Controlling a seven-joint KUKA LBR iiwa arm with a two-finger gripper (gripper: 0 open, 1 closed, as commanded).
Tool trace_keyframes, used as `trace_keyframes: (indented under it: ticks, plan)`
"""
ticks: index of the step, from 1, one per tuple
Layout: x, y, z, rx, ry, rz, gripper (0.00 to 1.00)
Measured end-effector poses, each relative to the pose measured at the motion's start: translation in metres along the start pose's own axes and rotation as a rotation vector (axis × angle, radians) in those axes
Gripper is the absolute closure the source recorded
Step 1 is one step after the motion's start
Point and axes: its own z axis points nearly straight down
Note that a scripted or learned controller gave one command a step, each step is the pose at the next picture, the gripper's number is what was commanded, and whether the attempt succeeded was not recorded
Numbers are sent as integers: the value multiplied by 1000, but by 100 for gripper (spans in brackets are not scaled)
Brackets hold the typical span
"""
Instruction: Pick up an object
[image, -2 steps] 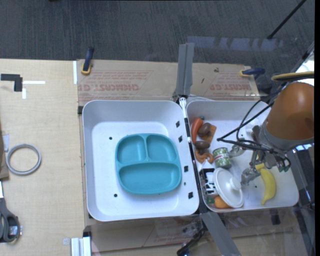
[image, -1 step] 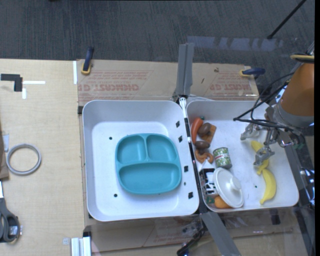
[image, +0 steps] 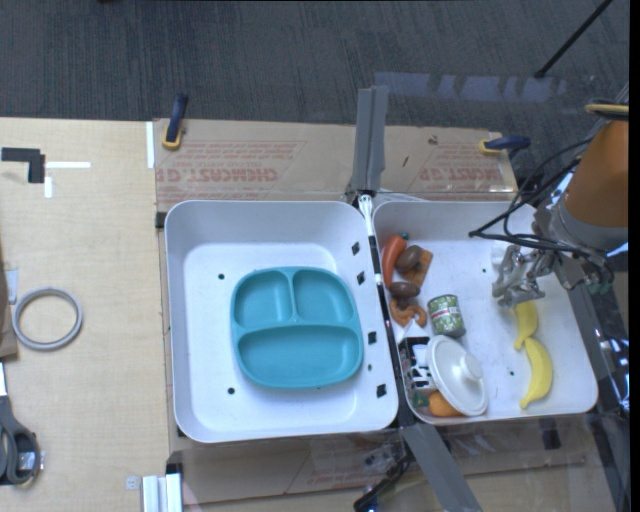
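Two white bins sit side by side; the right bin (image: 575, 405) holds all candidate objects, the left bin (image: 190, 300) holds a teal divided plate (image: 297, 327). Landmark for this entry: the yellow banana (image: 533, 357), lying lengthwise near the right wall of the right bin. The gripper (image: 517, 283) sits just above the banana's upper end, at the end of the grey arm with its orange band (image: 603, 180) further up and to the right. Whether metal touches fruit cannot be told from this angle. The fingers blur into the wrist hardware, so their spread cannot be told, and nothing is visibly pinched between them. Judgement: the step in hand is the approach or descent onto the banana; no lift is under way. Next move likely calls for centring the fingers across the banana's narrow width near its upper end, then closing and raising straight up. Room: left of the banana the bin floor is bare white, giving free space for a sideways correction. Further left stands a small green-labelled can (image: 446, 314), and below-left of the banana a white lid (image: 459, 374), both well apart from it. A cluster of brown and orange items (image: 404, 272) hugs the divider wall, far left. Right of the banana the bin wall is near; that edge is the tight side for finger clearance.
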Motion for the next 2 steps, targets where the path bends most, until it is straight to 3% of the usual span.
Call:
trace_keyframes:
  ticks: [1, 2]
  plan:
    - [70, 24, 11, -5, 7, -149, 100]
    - [62, 50, -107, -5, 6, -57, 100]
